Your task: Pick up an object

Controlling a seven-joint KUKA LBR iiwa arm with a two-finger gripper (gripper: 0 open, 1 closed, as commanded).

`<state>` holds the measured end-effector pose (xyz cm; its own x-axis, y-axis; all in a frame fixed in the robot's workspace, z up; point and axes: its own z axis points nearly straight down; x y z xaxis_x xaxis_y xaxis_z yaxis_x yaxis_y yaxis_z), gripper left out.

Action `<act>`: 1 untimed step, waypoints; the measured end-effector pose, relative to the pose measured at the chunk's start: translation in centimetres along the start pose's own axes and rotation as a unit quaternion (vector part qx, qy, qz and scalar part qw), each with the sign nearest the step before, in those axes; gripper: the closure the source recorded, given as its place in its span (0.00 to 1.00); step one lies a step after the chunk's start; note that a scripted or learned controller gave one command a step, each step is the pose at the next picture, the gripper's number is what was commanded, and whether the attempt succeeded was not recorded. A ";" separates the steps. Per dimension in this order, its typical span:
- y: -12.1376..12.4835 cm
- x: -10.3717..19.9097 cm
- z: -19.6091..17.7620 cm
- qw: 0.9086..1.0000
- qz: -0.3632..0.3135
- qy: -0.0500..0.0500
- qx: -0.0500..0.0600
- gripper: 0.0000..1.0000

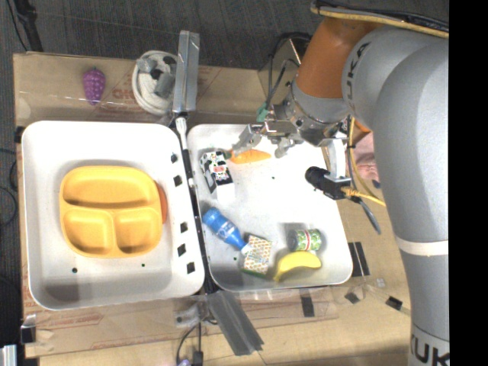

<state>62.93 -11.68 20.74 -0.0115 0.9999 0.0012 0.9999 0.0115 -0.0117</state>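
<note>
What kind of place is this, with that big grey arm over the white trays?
Probably a robotics lab test bench: a grey arm reaches over two white bins, one holding toy-like items such as a banana and a blue bottle.

You have two bins (46, 139) of smooth white plastic with a soft sheen. The yellow tray (110, 208) looks like matt plastic, the banana (297, 264) glossy plastic, the can (306, 240) shiny metal, and the bench (53, 75) is dull brown cardboard.

White letters "KU" stand on the grey arm (412, 166) at the bottom right and near the orange band
</note>
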 end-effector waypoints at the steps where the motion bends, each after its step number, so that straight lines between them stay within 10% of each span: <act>1: 3.1 1.2 9.0 1.000 0.006 -0.001 -0.011 0.00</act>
<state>65.91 -10.46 11.68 0.0011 1.0000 -0.0005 0.9999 -0.0011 0.0113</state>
